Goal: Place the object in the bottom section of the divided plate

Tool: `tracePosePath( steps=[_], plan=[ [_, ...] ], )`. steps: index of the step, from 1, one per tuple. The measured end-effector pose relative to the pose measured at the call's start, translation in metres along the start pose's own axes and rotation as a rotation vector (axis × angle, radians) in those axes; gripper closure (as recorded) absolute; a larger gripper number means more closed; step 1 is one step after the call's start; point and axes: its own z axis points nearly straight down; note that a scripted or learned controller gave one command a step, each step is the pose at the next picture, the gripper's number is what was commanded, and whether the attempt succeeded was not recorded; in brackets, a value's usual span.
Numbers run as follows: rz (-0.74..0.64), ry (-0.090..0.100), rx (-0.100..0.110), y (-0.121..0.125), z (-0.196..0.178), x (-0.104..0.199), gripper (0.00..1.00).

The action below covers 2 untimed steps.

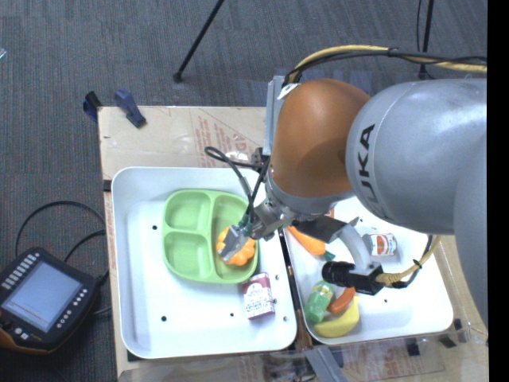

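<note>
Two white bins lie under me; the left bin [143, 309] bears the green divided plate [191, 233], and the right bin [421, 309] bears a small can [383, 244], a banana [340, 323] and other toy food. My arm [382, 157] covers much of the right bin. My gripper [236, 243] is low over the plate's long section at its right side, where an orange object [242, 251] sits against its tip; whether I grip it or have let it go, I cannot tell. I judge the risks so: a clinging object could lift out as I rise, or roll over the low rim toward the small carton [259, 296].
</note>
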Motion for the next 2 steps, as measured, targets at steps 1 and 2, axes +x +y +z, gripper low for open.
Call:
tracePosePath(
  steps=[1, 2],
  plan=[
    [0.000, 0.000, 0.000, 0.0000, 0.0000, 0.0000, 0.00],
    [0.000, 0.000, 0.000, 0.0000, 0.0000, 0.0000, 0.00]
  ],
)
